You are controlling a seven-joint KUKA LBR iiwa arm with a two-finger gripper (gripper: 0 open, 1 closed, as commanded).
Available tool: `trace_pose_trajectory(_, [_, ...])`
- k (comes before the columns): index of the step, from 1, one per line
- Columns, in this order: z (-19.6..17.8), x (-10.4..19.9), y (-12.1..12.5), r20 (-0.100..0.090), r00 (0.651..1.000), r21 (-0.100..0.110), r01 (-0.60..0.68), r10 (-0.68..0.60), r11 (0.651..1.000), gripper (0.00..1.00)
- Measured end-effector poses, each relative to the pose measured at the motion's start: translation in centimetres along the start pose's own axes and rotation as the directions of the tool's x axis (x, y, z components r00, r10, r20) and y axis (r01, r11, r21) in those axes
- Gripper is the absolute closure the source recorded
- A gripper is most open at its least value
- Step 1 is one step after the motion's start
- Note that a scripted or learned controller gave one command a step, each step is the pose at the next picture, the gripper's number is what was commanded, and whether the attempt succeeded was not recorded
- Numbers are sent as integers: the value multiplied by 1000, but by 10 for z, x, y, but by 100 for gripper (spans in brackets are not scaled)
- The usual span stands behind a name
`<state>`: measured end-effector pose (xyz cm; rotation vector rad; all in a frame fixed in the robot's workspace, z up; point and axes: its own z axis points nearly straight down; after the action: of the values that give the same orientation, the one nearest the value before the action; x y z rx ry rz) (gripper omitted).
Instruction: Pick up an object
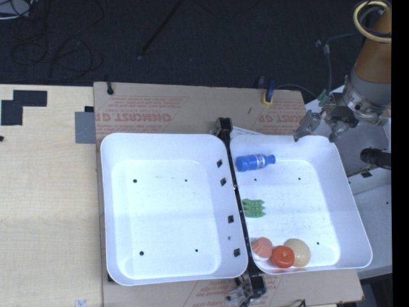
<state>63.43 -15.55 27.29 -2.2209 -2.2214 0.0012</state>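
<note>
The gripper [323, 125] is seen above the right bin's [348, 190] far right corner, just outside the rim; whether it is open cannot be told, and nothing is seen held. Nearest it, a blue bottle [255, 162] is laid on its side by the far wall, close to the divider. A green object [253, 208] is found against the divider at mid-length. A pink piece [261, 247], a red ball [282, 256] and a tan ball [298, 251] are clustered touching in the near left corner. The bin's centre and right side are left open. The left bin [128, 149] is set alongside, rims touching.
</note>
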Motion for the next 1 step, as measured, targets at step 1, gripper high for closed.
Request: trace_pose_trajectory(1, [72,-54,-69,-1,1000,12,-7,8,1000,0])
